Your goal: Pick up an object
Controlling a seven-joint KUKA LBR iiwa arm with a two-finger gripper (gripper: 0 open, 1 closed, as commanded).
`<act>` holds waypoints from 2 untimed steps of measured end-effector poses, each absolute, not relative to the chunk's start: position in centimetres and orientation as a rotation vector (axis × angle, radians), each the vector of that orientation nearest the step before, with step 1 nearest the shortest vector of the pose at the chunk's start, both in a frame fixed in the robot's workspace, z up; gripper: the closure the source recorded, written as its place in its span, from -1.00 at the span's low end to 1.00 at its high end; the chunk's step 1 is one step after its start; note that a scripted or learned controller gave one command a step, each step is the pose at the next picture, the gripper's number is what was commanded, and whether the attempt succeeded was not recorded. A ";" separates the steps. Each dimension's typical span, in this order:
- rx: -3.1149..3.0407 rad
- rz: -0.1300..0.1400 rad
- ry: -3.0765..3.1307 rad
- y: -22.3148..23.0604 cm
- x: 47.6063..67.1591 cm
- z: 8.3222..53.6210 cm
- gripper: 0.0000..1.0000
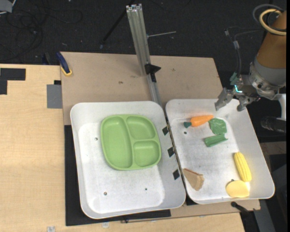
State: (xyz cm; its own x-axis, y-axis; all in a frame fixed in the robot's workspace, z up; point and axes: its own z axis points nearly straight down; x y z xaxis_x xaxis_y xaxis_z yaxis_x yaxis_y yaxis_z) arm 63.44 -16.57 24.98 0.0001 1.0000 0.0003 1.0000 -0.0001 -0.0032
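Note:
The right bin point(258, 144) holds an orange carrot point(201, 121), a green leafy piece point(217, 126), a dark green pod point(214, 140), a yellow corn cob point(241, 166), a yellow lemon-like piece point(238, 189) and a tan bread wedge point(195, 179). My gripper point(233, 101) hangs over the bin's far edge, up and right of the carrot. Its two grey fingers are spread apart with nothing between them.
The left bin point(87, 178) carries a green divided plate point(131, 142). An upright aluminium post point(139, 37) stands behind the gap between the bins. Black clips point(170, 151) line that gap. A wooden tabletop point(24, 144) lies to the left.

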 end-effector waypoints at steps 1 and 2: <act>-2.221 0.001 -2.221 -16.6 63.5 25.1 -1.00; -2.214 0.006 -2.223 -16.3 64.1 20.5 -1.00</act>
